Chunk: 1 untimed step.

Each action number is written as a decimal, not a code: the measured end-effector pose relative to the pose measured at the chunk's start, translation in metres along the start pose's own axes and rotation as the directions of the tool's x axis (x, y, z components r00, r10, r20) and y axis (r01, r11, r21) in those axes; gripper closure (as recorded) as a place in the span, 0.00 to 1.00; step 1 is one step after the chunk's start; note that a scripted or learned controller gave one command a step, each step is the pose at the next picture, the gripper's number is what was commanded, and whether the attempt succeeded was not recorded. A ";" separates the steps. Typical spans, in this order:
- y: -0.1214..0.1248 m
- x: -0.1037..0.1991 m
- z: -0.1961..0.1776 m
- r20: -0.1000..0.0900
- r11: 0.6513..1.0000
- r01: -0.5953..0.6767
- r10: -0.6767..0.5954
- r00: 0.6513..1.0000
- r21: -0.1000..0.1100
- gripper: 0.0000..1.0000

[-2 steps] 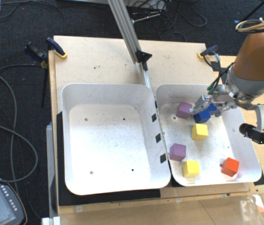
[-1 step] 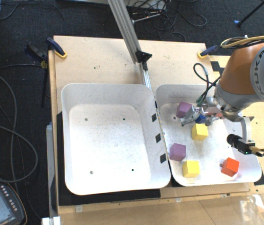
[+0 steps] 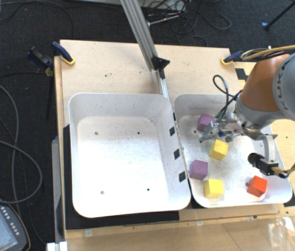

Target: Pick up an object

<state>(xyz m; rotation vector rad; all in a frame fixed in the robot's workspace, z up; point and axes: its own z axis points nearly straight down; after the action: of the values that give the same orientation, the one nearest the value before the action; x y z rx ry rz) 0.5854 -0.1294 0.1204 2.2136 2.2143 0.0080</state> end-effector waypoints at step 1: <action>-0.002 0.001 -0.005 -0.003 1.000 -0.001 0.001 1.000 0.008 1.00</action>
<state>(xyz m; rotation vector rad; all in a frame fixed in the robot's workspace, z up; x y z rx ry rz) 0.5832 -0.1284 0.1253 2.2206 2.2182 0.0023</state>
